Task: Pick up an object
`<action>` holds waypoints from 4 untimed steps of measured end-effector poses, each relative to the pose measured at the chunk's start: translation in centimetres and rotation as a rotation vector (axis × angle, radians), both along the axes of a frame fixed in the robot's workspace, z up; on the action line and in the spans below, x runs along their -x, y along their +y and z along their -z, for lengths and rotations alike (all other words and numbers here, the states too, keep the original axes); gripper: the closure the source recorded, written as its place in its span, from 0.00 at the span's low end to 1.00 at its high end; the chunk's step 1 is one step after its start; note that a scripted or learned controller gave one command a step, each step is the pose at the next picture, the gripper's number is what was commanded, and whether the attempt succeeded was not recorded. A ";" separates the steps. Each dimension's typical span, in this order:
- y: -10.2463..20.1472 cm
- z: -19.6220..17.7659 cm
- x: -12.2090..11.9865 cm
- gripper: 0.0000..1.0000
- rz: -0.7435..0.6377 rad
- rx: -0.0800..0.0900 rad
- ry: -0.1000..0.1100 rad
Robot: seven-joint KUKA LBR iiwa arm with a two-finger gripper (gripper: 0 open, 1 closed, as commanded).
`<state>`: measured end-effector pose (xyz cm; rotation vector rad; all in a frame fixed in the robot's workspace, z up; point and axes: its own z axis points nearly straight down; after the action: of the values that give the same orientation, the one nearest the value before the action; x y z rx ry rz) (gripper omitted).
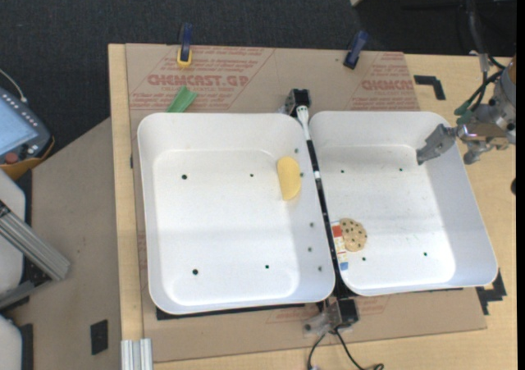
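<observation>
A yellow, banana-like object (pixel 288 177) lies in the left bin (pixel 164 147), close to its right wall. A round brown cookie with dark spots (pixel 353 234) rests in the right bin (pixel 459 229) near its left wall, beside a small red, white and blue piece (pixel 340 246). My gripper (pixel 454 148) hangs over the right bin's far right corner, well away from the cookie. It is open, its two grey fingers (pixel 432 145) spread apart with nothing between them.
The bins sit on a cardboard sheet (pixel 246 69) held by two clamps (pixel 185 47) at the back. A green strip (pixel 181 99) lies on the cardboard behind the left bin. A black divider bar (pixel 316 188) runs between the bins.
</observation>
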<state>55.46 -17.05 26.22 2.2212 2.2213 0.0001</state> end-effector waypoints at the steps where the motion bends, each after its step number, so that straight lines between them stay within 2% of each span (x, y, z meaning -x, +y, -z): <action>1: -5.6 5.2 -9.9 0.00 0.000 0.004 -0.004; 2: -4.6 -12.2 -11.4 0.00 -0.004 0.008 -0.022; 3: -4.4 -28.7 -5.8 0.00 0.001 0.009 -0.022; 4: -4.3 -28.5 -6.1 1.00 -0.001 0.006 -0.007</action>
<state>61.52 -21.36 54.71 2.2137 2.2153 0.0016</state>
